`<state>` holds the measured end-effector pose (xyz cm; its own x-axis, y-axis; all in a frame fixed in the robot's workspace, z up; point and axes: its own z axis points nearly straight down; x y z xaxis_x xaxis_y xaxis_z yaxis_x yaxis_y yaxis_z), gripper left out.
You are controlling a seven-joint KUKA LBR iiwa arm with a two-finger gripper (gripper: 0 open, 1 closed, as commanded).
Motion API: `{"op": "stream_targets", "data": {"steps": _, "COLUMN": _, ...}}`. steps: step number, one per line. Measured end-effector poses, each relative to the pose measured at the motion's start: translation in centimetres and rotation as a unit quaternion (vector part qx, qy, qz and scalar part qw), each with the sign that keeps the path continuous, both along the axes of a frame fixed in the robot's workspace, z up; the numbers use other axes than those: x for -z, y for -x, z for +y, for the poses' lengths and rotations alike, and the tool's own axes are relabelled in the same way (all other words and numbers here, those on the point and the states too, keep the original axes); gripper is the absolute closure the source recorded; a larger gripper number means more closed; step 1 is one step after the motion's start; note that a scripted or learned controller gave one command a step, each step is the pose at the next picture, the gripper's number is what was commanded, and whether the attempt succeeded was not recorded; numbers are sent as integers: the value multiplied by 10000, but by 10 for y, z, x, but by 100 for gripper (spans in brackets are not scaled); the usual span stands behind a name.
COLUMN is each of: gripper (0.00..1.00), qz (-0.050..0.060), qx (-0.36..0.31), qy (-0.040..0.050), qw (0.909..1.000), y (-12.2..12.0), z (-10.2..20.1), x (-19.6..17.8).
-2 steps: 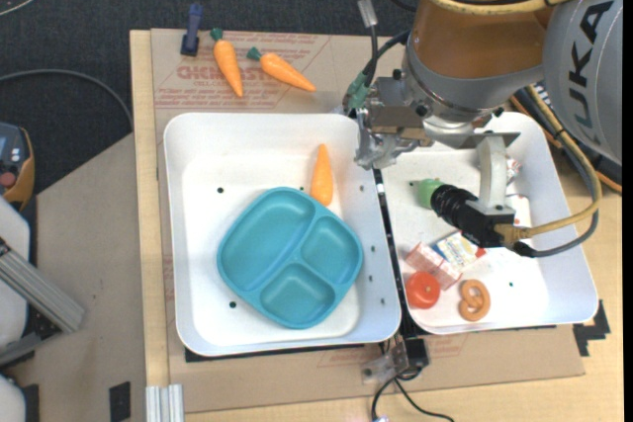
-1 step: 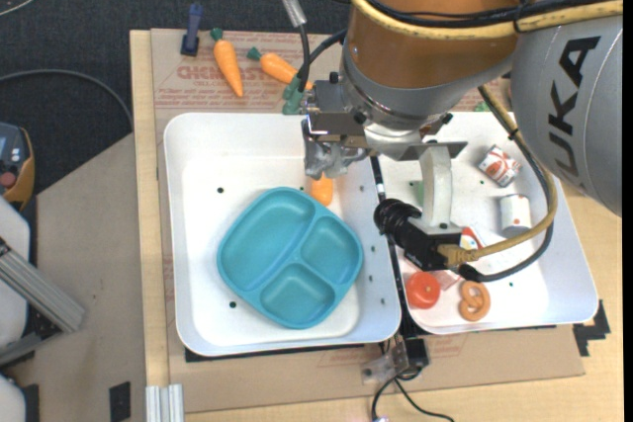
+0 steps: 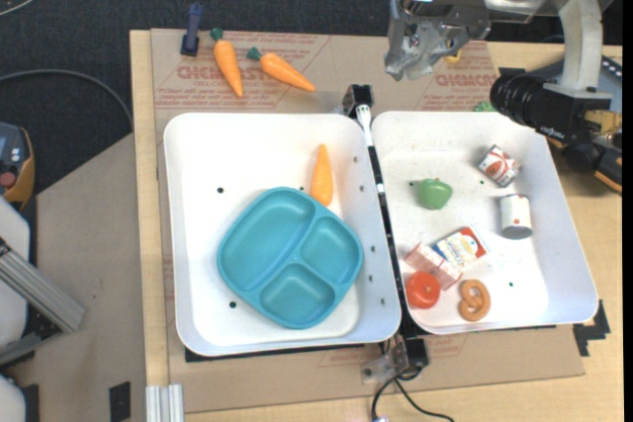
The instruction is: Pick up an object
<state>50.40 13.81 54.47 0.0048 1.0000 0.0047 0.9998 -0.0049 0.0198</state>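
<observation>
My gripper hangs high over the bench, beyond the back rim of the right bin, open with nothing between its fingers. In that bin lie a green pepper, a red and white can, a grey cylinder, a red and white carton, a red tomato and an orange pretzel. The left bin holds a teal divided plate and a carrot beside the plate's far edge.
Behind the left bin, two carrots and a small blue object lie on the cardboard. A black clip sits where the bins meet at the back. A bit of green shows at the right bin's back rim.
</observation>
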Motion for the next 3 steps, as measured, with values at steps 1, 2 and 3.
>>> {"op": "stream_targets", "data": {"steps": 1, "gripper": 100, "qz": 132, "qx": -83, "qy": 25, "qw": 9999, "y": 27, "z": 92, "x": 43}}
{"op": "stream_targets", "data": {"steps": 2, "gripper": 100, "qz": 114, "qx": 25, "qy": 34, "qw": 9999, "y": 25, "z": -4, "x": 54}}
{"op": "stream_targets", "data": {"steps": 3, "gripper": 100, "qz": 167, "qx": -40, "qy": 44, "qw": 9998, "y": 26, "z": 36, "x": 175}}
